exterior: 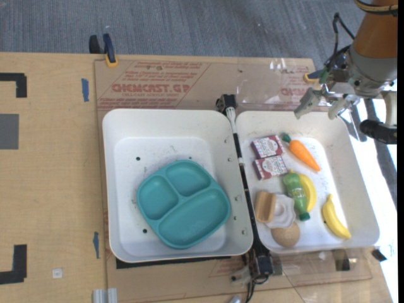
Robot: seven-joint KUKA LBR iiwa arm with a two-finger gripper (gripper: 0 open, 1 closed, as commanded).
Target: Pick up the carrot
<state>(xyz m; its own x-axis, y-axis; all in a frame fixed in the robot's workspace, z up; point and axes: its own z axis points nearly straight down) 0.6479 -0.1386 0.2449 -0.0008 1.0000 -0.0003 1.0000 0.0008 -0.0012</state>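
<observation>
An orange carrot (303, 153) with a green top lies in the right bin (360, 169), near its far side, pointing down to the right. My gripper (324, 103) hangs over the bin's far rim, above and a little right of the carrot. Its two fingers (306, 103) are spread apart with nothing between them.
Beside the carrot lie two maroon packets (269, 156), a green bottle (295, 191), two yellow bananas (334, 218), a bread slice (265, 206) and a tan round item (286, 235). The left bin (120, 137) holds a teal divided plate (183, 202). A black hinge runs between bins.
</observation>
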